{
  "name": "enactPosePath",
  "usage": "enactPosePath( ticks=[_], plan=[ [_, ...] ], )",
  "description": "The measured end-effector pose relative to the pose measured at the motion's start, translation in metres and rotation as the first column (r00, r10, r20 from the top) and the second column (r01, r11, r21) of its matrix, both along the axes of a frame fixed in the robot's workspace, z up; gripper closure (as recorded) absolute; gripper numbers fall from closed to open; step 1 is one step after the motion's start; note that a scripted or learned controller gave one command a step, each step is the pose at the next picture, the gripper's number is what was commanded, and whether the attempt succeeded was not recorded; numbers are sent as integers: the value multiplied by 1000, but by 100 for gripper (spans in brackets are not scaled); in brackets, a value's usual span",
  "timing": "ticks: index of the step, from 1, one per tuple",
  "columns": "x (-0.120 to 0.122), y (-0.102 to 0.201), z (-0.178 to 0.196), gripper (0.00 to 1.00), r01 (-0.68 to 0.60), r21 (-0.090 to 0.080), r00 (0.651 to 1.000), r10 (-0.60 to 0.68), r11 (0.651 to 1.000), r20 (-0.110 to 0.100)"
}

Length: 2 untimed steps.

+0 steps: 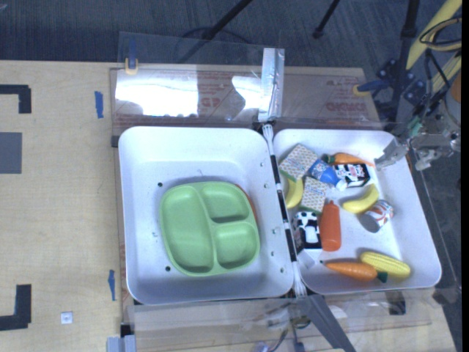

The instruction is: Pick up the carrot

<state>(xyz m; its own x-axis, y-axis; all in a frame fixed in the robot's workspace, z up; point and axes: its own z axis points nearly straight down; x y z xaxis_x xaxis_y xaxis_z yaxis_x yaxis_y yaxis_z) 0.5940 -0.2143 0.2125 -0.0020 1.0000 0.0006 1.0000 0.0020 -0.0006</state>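
Camera view: your carrot lies flat near the front edge of the right bin, just beside a yellow corn cob, w/ an orange bottle just behind it. The gripper sits at the bin's far right rim, well apart from the carrot. Can't tell the state of the fingers; nothing seen in them. Prob. still approach step. Next: move toward the front edge, line up over the carrot, clear of the corn.
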Motion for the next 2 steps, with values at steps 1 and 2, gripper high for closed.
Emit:
enactPosePath(
  ticks=[1, 2],
  plan=[
    [-52, 40, -65, 0, -189, 0, 982, 189, 982, 0],
    [-30, 2, -52, 0, -215, -3, 977, 215, 977, 4]
  ],
)
